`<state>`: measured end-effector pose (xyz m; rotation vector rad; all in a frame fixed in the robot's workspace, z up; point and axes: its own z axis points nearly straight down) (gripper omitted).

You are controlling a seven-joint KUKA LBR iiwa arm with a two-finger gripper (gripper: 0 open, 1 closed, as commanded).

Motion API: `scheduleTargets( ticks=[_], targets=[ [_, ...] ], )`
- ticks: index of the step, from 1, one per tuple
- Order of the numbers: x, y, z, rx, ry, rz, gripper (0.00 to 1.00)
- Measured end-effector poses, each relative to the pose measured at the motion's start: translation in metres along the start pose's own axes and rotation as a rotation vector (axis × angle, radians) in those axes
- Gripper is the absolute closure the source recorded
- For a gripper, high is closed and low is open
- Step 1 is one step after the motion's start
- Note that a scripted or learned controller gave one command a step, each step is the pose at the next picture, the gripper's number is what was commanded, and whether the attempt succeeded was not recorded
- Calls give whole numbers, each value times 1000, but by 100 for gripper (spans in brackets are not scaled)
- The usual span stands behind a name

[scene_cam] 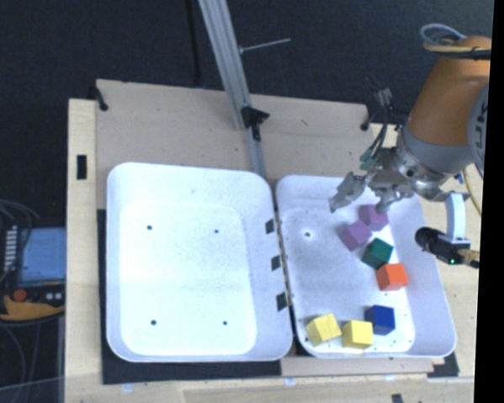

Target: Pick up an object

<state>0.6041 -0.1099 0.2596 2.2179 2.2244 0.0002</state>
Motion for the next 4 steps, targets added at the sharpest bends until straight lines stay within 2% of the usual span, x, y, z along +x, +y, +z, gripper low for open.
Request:
scheduleTargets(
  ticks=[1,3,4],
  targets=[
    [0,0,0,-1,0,1,0],
    [6,-6,125,6,0,3,0],
    [4,-5,164,0,-2,4,0]
  ],
)
